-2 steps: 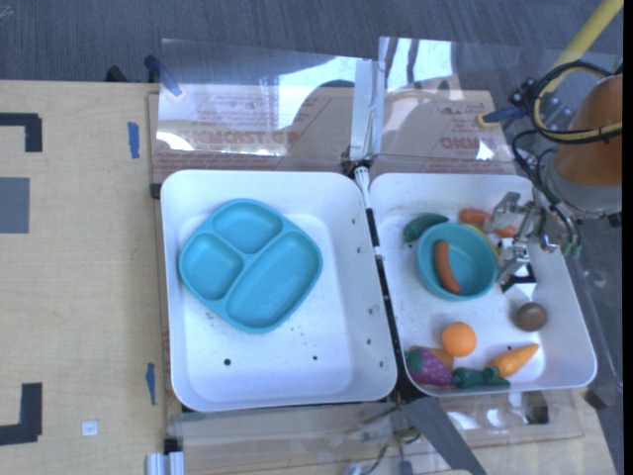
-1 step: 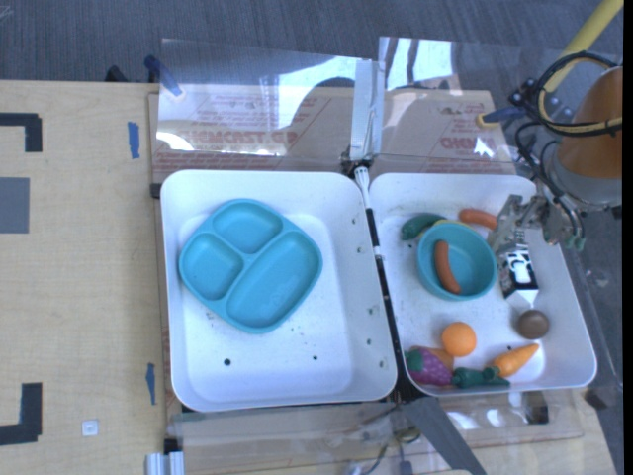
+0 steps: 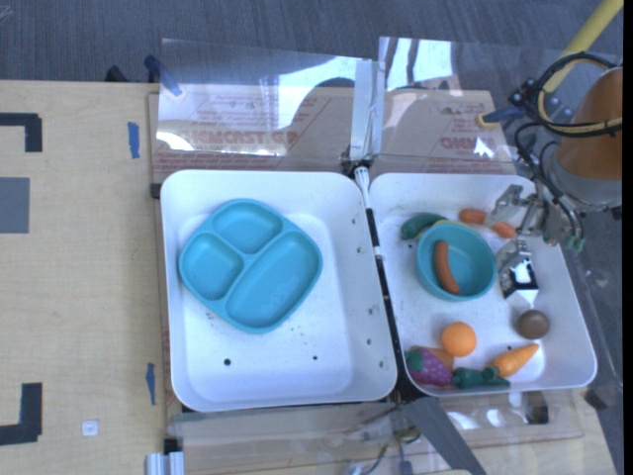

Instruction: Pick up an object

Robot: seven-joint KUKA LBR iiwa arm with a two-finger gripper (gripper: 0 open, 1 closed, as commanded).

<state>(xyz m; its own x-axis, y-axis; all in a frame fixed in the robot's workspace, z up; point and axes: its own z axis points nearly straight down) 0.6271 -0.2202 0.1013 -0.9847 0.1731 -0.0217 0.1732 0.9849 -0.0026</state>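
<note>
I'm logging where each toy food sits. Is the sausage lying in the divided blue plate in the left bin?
No, the sausage lies inside the round blue bowl in the right bin.

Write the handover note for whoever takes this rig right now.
Gripper: over the right bin, near its right wall, just right of the blue bowl; nothing seen between its fingers.
Right bin holds: blue bowl with a sausage in it, orange, carrot, brown round piece, purple grapes, a dark green piece behind the bowl.
Left bin: blue divided plate.
Done: nothing lifted.
Left: grip one object and raise it.
</note>
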